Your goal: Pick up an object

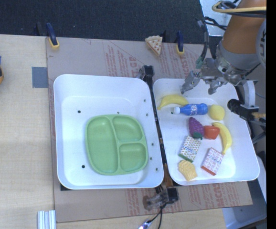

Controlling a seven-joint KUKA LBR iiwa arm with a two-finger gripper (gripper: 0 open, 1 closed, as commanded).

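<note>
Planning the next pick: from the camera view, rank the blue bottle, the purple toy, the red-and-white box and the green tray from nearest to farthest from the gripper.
1. Blue bottle, just below the gripper.
2. Purple toy, mid right bin.
3. Red-and-white box, the bin's near end.
4. Green tray, left bin.

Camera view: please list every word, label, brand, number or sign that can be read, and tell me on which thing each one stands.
No text can be read with certainty.
Red print repeated along the cardboard sheet: too blurred to read.
Label on the blue bottle: too small to read.
Print on the green-and-white box: too small to read.
Print on the red-and-white box: too small to read.
</note>
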